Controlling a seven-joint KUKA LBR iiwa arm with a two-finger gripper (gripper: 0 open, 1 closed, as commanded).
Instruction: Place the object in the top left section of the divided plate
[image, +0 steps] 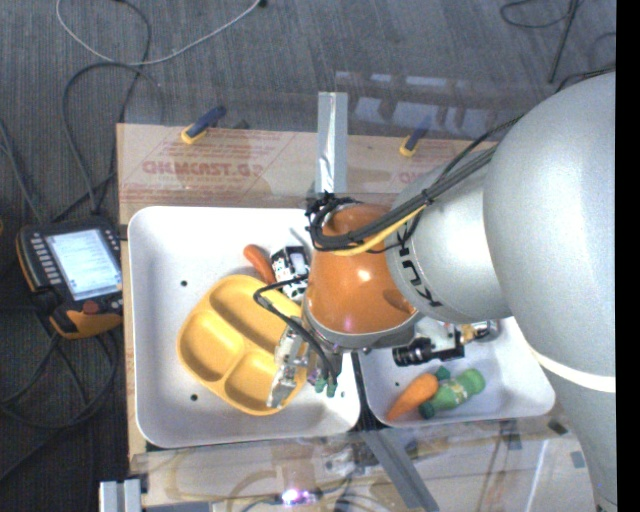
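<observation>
**Arm low over the divided plate; no object seen in its top left section**

The object meant for placing is hard to pin down. The likeliest candidate is a small orange-red piece, perhaps a toy sausage or pepper, lying on the floor of the left bin just beyond the plate's upper edge, near the middle of the frame. It is touching or nearly touching the plate's rim, but it is not inside any compartment.

The yellow divided plate sits tilted in the left bin, lower centre-left of the frame. Its visible sections look bare; the right part of it is hidden under the arm, so I cannot vouch for that side.

The gripper hangs over the plate's lower right edge, below the orange band of the wrist. Its fingers point down at the rim and I see nothing between them; whether they are apart or together I cannot tell from this angle.

Judging from this, the placing is not done: the top left section shows no object, and a pick or a carry is probably still needed.

The right bin, at lower right of the frame, holds a toy carrot and a green item lying side by side and touching, just under the arm's bulk.
</observation>
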